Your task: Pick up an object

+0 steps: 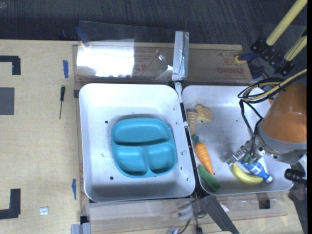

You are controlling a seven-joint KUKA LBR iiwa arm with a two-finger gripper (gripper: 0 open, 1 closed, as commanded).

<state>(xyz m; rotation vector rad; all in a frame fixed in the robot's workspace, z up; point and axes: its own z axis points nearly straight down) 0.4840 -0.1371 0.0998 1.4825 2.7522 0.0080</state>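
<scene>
The banana [245,175] lies near the right bin's [222,99] front edge, under the gripper [248,160] reaching down to grab it, but I cannot tell how its jaws stand.

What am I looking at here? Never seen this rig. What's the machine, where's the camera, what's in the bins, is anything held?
One camera, fixed above the bench, looks down at a slant on two shallow white bins. The grey robot arm with an orange band reaches in from the right, and its two-finger gripper is low in the right white bin. The left white bin holds a blue plastic tray with three compartments. The right one holds an orange toy carrot, a green piece at its lower end, a tan toy near the top, and a yellow toy banana with a small blue and white item by the gripper. Whether anything is held is unclear from this angle.
</scene>
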